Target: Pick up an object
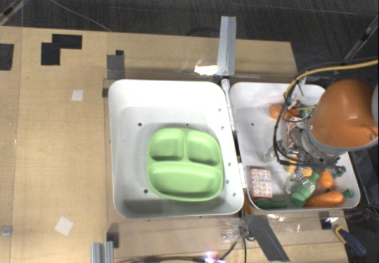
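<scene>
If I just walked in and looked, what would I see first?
Probably the big light-green plastic divided tray, lying alone in the left white bin. Next, the robot arm's shiny orange band hanging over the right white bin, with wires looped beside it. Under the arm sits a jumble of small toys near the bin's front edge, such as an orange carrot-shaped toy and a small pink patterned packet.
</scene>
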You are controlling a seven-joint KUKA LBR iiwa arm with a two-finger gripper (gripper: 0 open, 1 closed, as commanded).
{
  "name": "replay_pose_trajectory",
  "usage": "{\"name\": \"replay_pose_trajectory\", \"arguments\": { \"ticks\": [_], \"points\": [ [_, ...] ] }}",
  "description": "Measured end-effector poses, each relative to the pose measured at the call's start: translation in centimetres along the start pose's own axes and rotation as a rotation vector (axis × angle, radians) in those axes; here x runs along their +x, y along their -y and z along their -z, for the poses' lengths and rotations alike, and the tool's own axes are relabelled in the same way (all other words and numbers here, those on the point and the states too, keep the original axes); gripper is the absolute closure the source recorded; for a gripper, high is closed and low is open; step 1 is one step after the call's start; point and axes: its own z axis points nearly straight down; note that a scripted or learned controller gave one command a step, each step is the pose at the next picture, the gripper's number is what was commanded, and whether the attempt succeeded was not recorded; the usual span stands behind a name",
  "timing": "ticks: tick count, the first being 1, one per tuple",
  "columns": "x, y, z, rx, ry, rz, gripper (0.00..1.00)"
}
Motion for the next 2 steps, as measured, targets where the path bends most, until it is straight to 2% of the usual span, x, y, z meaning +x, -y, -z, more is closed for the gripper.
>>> {"name": "replay_pose_trajectory", "arguments": {
  "ticks": [1,2],
  "points": [
    [0.46,-0.89,0.04,0.002,0.005,-0.009,0.00],
    [0.41,-1.10,0.03,0.001,0.001,-0.063,0.00]
  ]
}}
